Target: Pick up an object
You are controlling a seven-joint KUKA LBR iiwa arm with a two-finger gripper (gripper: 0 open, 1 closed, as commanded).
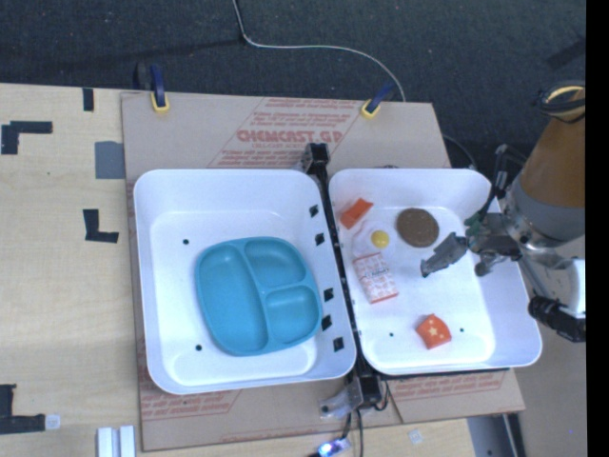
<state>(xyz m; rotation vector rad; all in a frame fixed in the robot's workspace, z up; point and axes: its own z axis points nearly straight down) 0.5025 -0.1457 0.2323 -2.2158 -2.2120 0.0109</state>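
The right bin [504,346] holds several small objects. There is an orange block [356,211], a small yellow ball [380,240], a brown disc [417,227], a white packet with red print [375,277] and a red block with a yellow mark [433,330]. My gripper [461,261] hovers over the right half of this bin, just right of the brown disc and above the red block. Its two dark fingers are spread open with nothing between them.
A blue divided plate [257,293] lies in the left bin [152,217]. A black divider [328,246] with clips joins the two bins. The arm's grey and orange body [557,174] stands over the right bin's right rim.
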